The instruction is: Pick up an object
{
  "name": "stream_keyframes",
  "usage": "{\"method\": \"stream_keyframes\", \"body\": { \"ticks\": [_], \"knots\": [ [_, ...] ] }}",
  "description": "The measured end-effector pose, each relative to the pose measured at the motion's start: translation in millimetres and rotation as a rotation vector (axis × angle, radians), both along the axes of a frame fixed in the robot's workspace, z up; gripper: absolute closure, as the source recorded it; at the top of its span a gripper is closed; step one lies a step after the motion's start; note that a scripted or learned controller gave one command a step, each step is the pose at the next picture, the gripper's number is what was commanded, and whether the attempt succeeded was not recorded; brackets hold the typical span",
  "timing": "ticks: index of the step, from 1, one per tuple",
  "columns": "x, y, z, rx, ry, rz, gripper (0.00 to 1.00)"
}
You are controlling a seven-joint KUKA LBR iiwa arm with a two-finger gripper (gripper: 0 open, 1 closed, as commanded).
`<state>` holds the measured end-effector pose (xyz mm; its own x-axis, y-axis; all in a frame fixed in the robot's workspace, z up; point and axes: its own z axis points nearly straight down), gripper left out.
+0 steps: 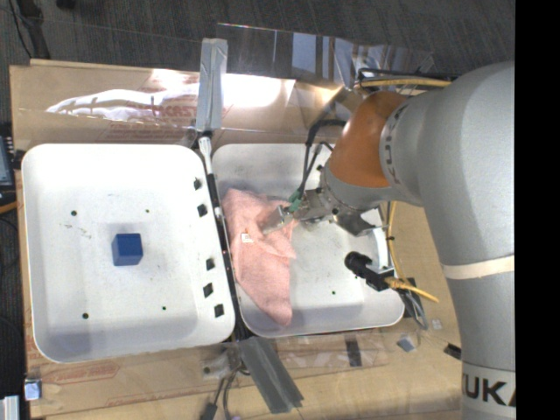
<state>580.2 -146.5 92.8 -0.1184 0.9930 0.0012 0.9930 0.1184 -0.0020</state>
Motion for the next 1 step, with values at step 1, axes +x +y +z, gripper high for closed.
{"method": "stream_keyframes", "body": {
  "ticks": [1],
  "knots": [
    [0.6,1.1,10.3,0.0,0.001,0.007,1.0]
  ]
}}
